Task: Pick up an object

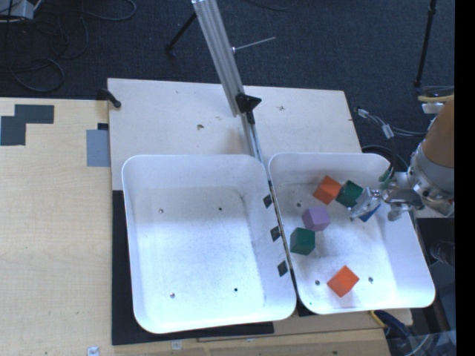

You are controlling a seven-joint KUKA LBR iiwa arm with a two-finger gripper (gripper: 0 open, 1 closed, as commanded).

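Note:
The right bin (415,273) holds several blocks. An orange block (326,190) and a dark green block (349,193) touch each other near the bin's back. A purple block (317,218) lies in the middle, with another green block (302,240) just in front of it. A second orange block (343,281) sits near the front wall. My gripper (369,203) reaches in from the right and hangs low, right beside the back green block. A small blue shape (368,214) shows under the gripper; whether it is a held thing is unclear.
The left bin (141,199) stands beside the right one, with a row of black clips (273,232) along the shared wall. A slanted aluminium bar (223,58) rises behind the bins. Cables (375,124) lie at the back right.

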